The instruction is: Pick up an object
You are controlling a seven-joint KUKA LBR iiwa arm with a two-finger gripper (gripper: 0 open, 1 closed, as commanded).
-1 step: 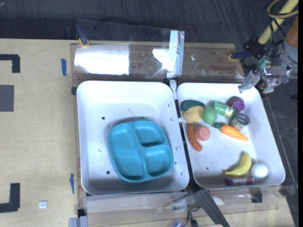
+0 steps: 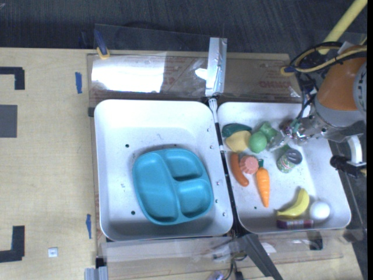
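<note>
Your gripper [image 2: 293,130] hovers low in the right bin [image 2: 335,219]; can't tell its jaw state. Small round can [image 2: 288,160] sits just below the jaws: light, stiff, slick; take it across its sides.

toy foods — carrot [image 2: 263,185], banana [image 2: 295,205], white egg [image 2: 319,210], green apple [image 2: 257,141] — lie scattered in the right bin [image 2: 338,217].

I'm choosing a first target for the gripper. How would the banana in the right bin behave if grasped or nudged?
The banana looks smooth and glossy, so it may slip between fingers. Its curve suggests it would pivot rather than roll if pushed. It touches the white egg, which would probably roll away.
</note>
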